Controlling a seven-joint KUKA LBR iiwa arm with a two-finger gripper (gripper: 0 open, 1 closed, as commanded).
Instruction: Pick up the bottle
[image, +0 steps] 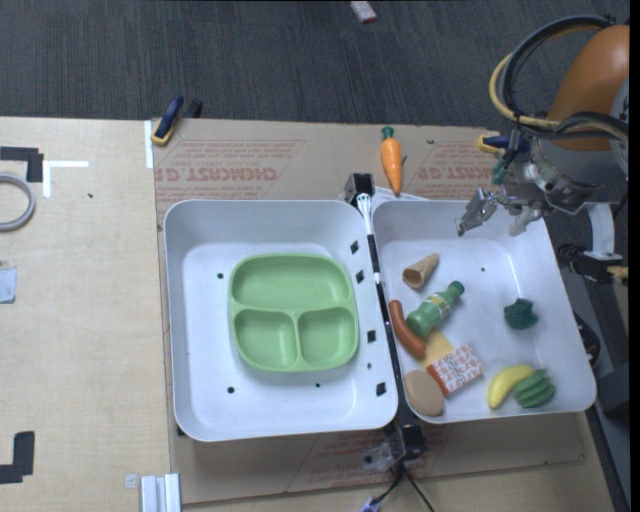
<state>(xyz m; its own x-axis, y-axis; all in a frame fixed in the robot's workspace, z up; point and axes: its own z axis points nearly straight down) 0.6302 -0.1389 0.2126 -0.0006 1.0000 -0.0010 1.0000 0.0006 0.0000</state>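
Note:
The green bottle (434, 310) lies on its side in the right bin (560, 290), left of the middle, with its cap pointing up and to the right. My gripper (493, 220) hangs over the bin's far edge, well above and to the right of the bottle. Its two fingers stand apart, open, with nothing between them.
Around the bottle lie a sausage (405, 328), a cone (420, 268), a yellow slice (437, 347), a red snack packet (459, 368) and a bun (424, 393). Broccoli (520, 314), a banana (507, 385) and a green vegetable (536, 390) sit to the right. The left bin (190, 330) holds a green divided plate (294, 312). A carrot (390, 160) lies behind the bins.

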